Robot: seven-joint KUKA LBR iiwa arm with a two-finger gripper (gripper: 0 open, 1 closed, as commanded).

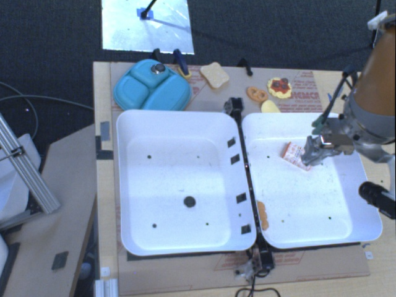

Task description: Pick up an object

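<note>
Two shallow white bins sit side by side on a cardboard-covered bench, their inner rims meeting at a dark central divider. The left bin (179,184) holds a small dark disc (189,201) near its middle, with bare floor all around it. The right bin (309,193) has wide open floor toward its near edge, with a small orange piece (262,215) lying against its left wall. The arm (377,98) enters from the right, above the right bin's far right corner, its wrist angled down and leftward. The gripper (311,155) hangs low over the far half of the right bin, touching a small red and white packet (294,154) lying on the floor there; whether the pincer is open, closed or gripping cannot be told. Beyond the bins lie a blue divided plate (151,86) and toy foods
</note>
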